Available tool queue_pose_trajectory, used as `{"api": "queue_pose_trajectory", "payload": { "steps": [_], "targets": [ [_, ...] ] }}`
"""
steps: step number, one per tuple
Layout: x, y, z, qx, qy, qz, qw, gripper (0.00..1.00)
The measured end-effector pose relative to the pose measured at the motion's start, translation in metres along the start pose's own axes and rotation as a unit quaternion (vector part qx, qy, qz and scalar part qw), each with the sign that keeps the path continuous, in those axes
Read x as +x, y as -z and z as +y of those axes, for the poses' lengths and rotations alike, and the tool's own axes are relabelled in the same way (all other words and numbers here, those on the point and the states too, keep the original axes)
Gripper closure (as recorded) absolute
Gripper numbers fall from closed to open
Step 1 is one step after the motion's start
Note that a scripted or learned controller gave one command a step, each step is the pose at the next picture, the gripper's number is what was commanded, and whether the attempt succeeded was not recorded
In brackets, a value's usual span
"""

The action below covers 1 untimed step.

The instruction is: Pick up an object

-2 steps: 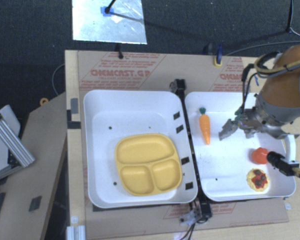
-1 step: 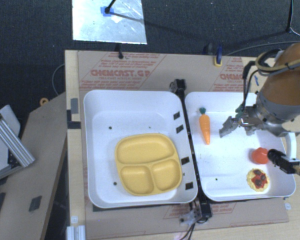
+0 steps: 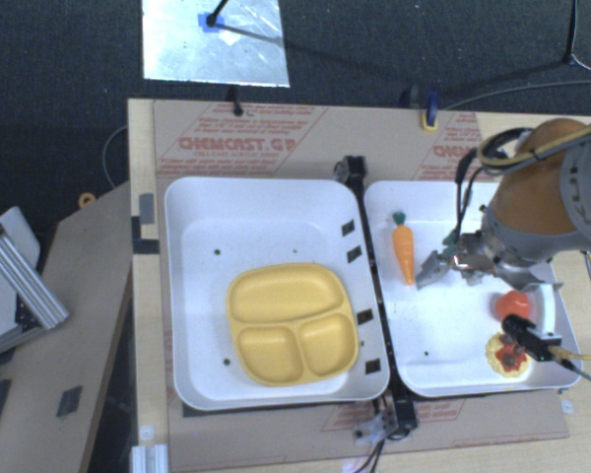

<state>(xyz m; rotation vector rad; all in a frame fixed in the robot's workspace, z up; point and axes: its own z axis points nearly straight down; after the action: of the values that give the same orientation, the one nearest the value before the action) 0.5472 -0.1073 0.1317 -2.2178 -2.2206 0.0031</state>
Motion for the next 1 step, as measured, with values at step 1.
{"api": "queue_pose_trajectory", "payload": {
  "steps": [1],
  "targets": [
    [0.0001, -0.0492, 0.0006, -0.002, 0.000, 0.000, 1.0000, 0.00]
  ]
}}
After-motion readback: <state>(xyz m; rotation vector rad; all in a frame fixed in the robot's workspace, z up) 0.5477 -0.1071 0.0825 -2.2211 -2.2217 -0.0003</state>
